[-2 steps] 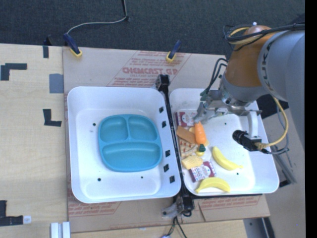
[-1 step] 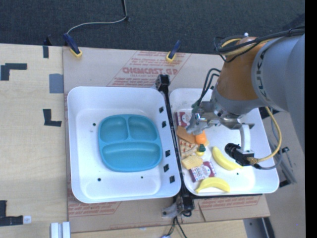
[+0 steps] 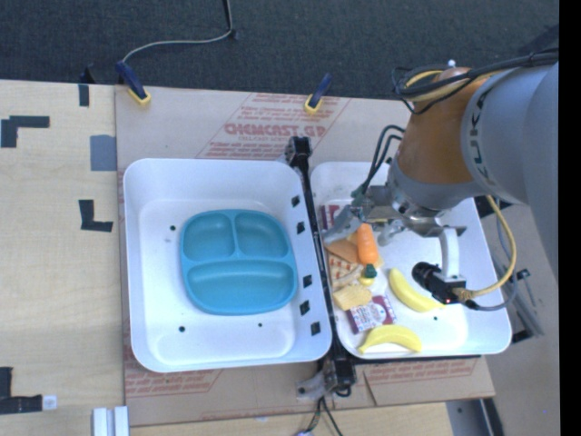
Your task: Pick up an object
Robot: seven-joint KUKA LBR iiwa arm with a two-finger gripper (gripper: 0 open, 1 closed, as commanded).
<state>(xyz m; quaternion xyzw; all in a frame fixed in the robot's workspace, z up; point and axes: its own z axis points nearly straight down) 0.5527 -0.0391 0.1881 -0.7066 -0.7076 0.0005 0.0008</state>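
The arm hangs low over the right bin (image 3: 486, 334), its gripper (image 3: 368, 214) down among a heap of small things near the bin's left wall, probably because that is where the objects crowd closest. An orange carrot (image 3: 366, 242) lies just under the gripper, touching or nearly so; whether the gripper is spread or pressed together I cannot tell, and nothing can be seen pinched. Nearer lie two bananas (image 3: 410, 291), a red packet (image 3: 372, 315) and a waffle-like piece (image 3: 343, 252). The left bin (image 3: 145, 243) holds a blue divided plate (image 3: 239, 262). Both bins rest on cardboard (image 3: 245, 130) clamped to a pale wooden bench (image 3: 45, 243), with dark carpet (image 3: 318, 16) beyond.
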